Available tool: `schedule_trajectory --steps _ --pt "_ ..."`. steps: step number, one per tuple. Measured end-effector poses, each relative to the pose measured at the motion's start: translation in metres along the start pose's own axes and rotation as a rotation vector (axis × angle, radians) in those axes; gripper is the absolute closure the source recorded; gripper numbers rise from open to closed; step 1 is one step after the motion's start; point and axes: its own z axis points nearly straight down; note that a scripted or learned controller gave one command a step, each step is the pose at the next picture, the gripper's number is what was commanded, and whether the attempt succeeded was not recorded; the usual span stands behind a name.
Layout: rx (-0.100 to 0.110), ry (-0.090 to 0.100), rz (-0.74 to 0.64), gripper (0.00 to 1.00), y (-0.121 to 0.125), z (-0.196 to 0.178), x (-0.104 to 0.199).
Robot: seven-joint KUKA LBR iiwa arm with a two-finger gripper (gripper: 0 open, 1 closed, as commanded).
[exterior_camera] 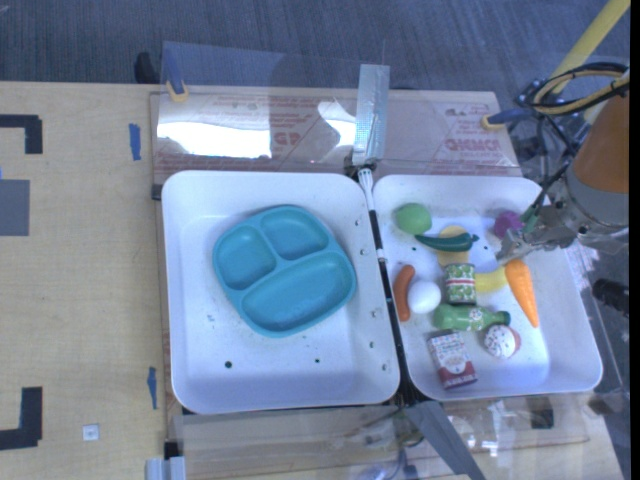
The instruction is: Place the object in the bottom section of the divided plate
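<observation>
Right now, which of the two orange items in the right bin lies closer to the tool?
The carrot, tapering toward the bin's right wall, just below the tool. The other, an orange sausage, lies by the divider.

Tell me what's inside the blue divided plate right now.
Nothing: all three sections of the blue divided plate show bare. The toy food sits in the right bin. Nothing covers the plate.

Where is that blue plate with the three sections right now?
The blue plastic divided plate lies in the middle of the left white bin, across the divider from the right white bin of toy food.
</observation>
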Motion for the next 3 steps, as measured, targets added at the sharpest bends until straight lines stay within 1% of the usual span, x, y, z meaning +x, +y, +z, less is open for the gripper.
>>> schedule_trajectory --steps 1,2,3 --pt "-0.004 -0.001 -0.021 1.00 0.018 -0.051 0.066" --pt "0.006 0.003 -0.022 1.00 0.030 -0.012 0.155" --pt "0.001 0.001 -0.071 1.00 0.054 -0.012 0.217"
